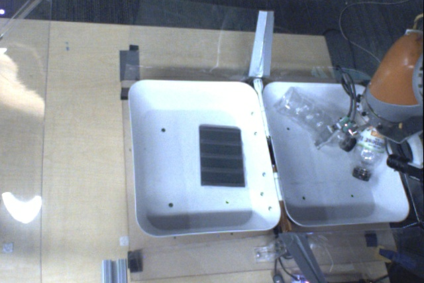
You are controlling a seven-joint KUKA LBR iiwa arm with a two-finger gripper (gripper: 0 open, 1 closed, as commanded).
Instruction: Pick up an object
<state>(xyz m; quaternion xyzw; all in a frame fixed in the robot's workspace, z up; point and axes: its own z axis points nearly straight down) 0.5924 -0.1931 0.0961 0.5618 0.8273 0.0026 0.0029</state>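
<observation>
A small clear plastic bottle (368,150) with a dark cap lies in the right bin (331,199), cap toward the front. A crumpled clear plastic wrapper (299,107) lies at the back left of that bin. My gripper (343,131) hangs low over the right bin, between the wrapper and the bottle and close to the bottle's left side. The arm's orange band (397,73) rises above it at the right. I cannot make out anything held in the gripper.
The left bin (159,109) holds a flat black ribbed rectangle (222,156) at its middle. A metal post (262,43) stands behind the seam between the bins. Cables (348,79) trail near the right bin's back edge.
</observation>
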